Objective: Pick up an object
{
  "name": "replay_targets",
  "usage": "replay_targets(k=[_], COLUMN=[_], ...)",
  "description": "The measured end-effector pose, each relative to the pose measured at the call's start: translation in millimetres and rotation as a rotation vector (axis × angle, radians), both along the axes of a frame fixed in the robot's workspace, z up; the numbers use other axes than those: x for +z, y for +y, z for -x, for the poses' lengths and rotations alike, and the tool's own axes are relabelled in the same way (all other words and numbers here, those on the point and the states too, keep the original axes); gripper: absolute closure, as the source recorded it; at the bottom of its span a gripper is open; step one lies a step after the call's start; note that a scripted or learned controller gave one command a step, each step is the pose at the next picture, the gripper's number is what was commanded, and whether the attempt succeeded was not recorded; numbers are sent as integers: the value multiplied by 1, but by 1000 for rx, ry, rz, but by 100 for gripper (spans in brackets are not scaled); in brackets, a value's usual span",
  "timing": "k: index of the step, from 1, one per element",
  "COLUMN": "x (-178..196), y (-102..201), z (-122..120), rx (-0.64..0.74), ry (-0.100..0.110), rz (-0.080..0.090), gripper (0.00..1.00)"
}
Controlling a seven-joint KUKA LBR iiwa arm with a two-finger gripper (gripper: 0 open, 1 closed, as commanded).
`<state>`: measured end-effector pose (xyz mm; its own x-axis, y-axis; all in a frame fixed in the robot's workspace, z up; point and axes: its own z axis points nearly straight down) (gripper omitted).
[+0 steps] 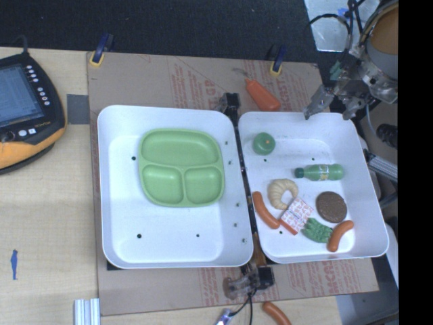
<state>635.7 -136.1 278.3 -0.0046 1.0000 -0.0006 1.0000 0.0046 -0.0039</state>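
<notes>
Claw (329,105) hovers spread and empty just beyond the right bin's (352,131) far rim; approach step, next descend toward the green bottle (320,173).

My tabletop carries two bins (115,181), one plate (181,166), two sausages (265,210), one bottle (319,172), one croissant (281,191), one cookie (331,206), one apple (264,143).

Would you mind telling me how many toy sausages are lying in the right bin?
2: one sausage at the bin's left edge beside the croissant, the other sausage near the front right corner.
</notes>
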Motion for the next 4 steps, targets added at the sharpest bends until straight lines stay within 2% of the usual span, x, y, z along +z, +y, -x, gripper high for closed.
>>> replay_targets(k=[1,2,3,4], x=[-140,-86,-185,-183], y=[23,76,33,27], z=[49,91,140,69], rx=[0,3,0,-1], ry=[4,0,-5,-11], rz=[0,0,1,2], gripper=[0,0,0,0])
